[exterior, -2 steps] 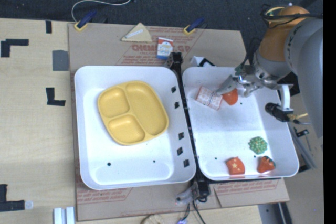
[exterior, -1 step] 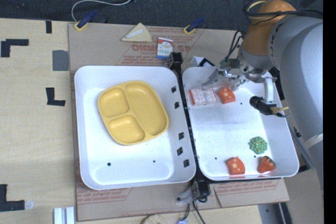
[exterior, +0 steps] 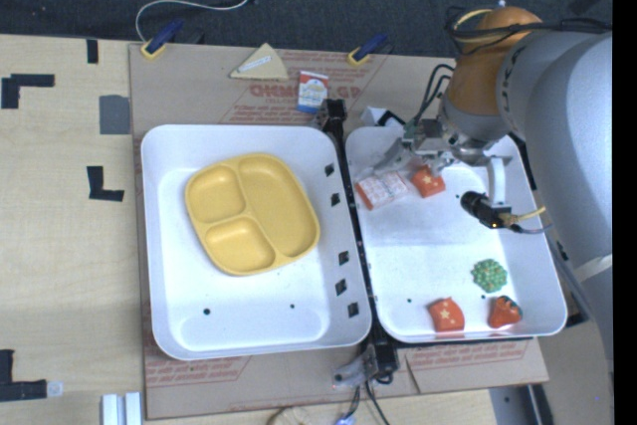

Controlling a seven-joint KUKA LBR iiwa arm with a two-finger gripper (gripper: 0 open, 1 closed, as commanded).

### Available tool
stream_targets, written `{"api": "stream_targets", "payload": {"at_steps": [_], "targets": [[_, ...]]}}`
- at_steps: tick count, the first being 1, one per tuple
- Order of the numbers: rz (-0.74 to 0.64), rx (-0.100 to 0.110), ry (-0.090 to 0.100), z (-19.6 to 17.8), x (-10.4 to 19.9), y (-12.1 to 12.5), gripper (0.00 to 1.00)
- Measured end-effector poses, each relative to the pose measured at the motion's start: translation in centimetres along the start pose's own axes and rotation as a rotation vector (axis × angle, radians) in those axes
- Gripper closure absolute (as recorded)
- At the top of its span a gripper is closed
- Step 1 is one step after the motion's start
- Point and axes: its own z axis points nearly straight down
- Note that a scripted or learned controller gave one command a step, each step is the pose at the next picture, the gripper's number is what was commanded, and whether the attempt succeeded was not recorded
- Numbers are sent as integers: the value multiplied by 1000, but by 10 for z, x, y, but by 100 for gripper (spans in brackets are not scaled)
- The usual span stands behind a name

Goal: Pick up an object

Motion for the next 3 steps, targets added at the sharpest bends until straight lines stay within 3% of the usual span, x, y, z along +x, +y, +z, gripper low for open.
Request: {"api": "stream_targets", "payload": {"at_steps": [1, 2, 3], "targets": [[-2, -1, 7, -11, 3, 2, 100], [-2, 3, 2, 0, -62, 8, 100], [-3, 8, 5, 3, -60, 7, 0]]}}
